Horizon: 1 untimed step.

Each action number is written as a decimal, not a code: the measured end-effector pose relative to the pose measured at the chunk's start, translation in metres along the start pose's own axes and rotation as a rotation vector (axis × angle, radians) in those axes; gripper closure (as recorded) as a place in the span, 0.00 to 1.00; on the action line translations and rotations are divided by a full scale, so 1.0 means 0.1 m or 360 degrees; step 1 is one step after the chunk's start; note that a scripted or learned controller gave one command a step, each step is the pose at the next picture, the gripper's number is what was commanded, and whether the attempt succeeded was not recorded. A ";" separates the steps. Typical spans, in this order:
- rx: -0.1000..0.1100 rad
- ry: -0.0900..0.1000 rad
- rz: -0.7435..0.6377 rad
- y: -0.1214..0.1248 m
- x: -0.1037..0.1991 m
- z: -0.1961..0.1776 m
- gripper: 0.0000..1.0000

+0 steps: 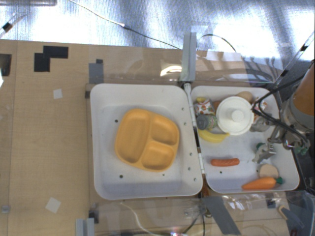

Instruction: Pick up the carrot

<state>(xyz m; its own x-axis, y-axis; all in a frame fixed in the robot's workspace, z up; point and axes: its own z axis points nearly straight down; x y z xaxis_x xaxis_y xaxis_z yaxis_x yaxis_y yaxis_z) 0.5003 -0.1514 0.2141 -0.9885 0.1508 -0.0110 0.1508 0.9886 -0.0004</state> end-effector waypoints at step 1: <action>-0.0002 0.0008 0.0471 0.49 0.19 -0.02 0.00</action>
<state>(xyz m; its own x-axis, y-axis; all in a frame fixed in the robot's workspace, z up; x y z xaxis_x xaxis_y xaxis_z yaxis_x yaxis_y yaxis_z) 0.4892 -0.1002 0.2164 -0.9017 0.4324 -0.0057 0.4324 0.9017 0.0031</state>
